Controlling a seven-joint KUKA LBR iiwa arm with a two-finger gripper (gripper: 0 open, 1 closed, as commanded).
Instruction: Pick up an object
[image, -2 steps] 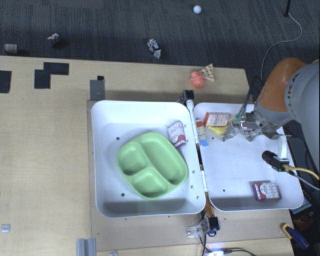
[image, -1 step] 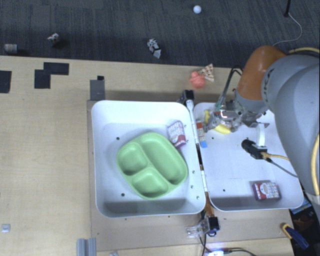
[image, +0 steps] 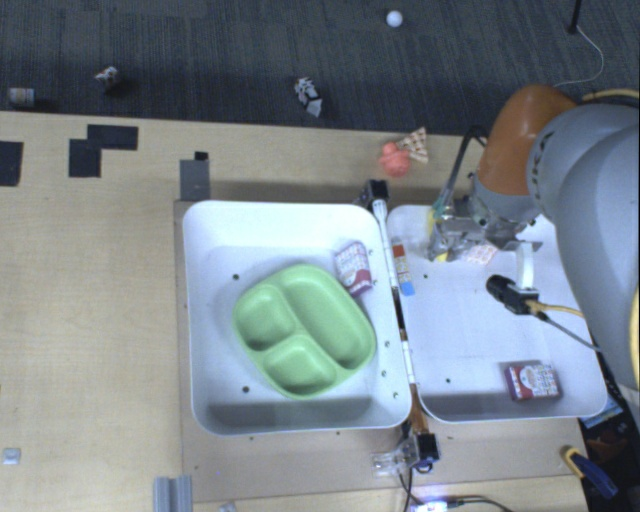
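Nearest us, a small red and white box (image: 530, 381) lies flat at five o'clock in the right bin (image: 460, 340), its printed face up and its edges square. We count two bins, both shallow, white, smooth plastic with rounded corners, set side by side on the pale wooden bench (image: 90, 300).

At the centre of the left bin (image: 215, 250) rests one pale green plate (image: 305, 328), matte, a rounded rectangle parted into three wells. At its one o'clock, touching or just beside the rim, sits one crumpled red and white packet (image: 352, 267). That makes two red and white packs, one to each bin.

One thin marker (image: 398, 268), white with orange and blue bands, lies along the seam between the bins.

At eleven o'clock over the right bin hangs the metal gripper (image: 452, 248), well apart from the box; we cannot tell whether it is open or closed, and we see nothing held in it. Above it, the arm (image: 590, 200) is smooth grey with one orange band.
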